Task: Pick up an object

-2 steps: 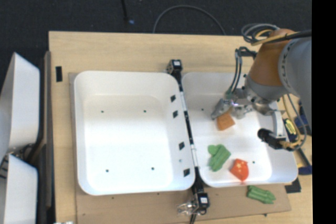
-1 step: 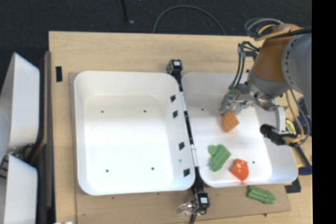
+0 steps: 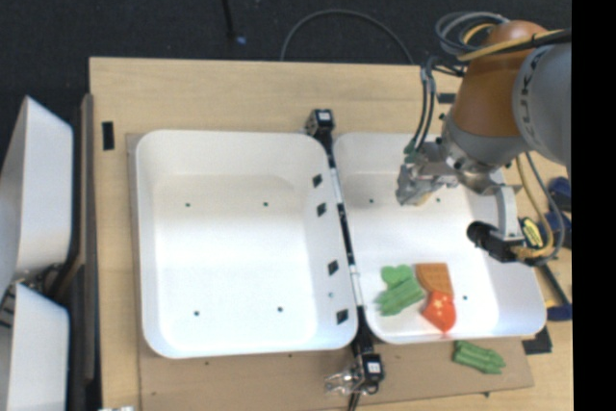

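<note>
In the right bin (image 3: 385, 226) a small heap of objects lies near the front edge: a green toy (image 3: 397, 290), an orange block (image 3: 434, 276) and a red piece (image 3: 439, 311). My gripper (image 3: 416, 186) hangs over the back half of the right bin, well behind that heap and apart from it. From this angle I cannot make out how its fingers stand, and nothing shows beneath them.
The left bin (image 3: 236, 241) lies beside the right one, with a black-clipped divider (image 3: 337, 226) between them. Another green piece (image 3: 478, 358) rests on the wooden bench outside the right bin's front edge. Cables and a black part (image 3: 496, 243) hang at the right.
</note>
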Available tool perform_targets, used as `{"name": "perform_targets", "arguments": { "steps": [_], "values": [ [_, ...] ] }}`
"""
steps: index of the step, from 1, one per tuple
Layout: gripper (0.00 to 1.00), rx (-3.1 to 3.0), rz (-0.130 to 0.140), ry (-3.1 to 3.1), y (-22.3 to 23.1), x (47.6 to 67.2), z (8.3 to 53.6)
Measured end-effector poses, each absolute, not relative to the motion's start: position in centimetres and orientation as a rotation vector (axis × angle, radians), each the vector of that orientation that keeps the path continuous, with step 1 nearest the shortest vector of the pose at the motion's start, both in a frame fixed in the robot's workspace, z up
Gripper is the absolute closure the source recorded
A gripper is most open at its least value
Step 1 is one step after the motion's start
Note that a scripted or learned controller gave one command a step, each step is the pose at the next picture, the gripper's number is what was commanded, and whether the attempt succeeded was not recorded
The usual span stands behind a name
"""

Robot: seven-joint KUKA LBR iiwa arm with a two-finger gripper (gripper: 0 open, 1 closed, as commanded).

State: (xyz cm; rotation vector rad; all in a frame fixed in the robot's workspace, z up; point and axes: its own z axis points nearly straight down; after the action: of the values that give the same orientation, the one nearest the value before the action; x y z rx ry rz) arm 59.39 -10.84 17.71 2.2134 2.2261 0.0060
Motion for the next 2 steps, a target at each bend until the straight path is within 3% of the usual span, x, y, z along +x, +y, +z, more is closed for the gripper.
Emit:
{"name": "perform_targets", "arguments": {
  "steps": [1, 2],
  "values": [
    [1.00, 2.218, 0.003, 2.216, -16.50, 63.37, 17.41],
    [0.00, 2.219, 0.000, 2.219, -16.33, 63.18, 17.39]
  ]
}}
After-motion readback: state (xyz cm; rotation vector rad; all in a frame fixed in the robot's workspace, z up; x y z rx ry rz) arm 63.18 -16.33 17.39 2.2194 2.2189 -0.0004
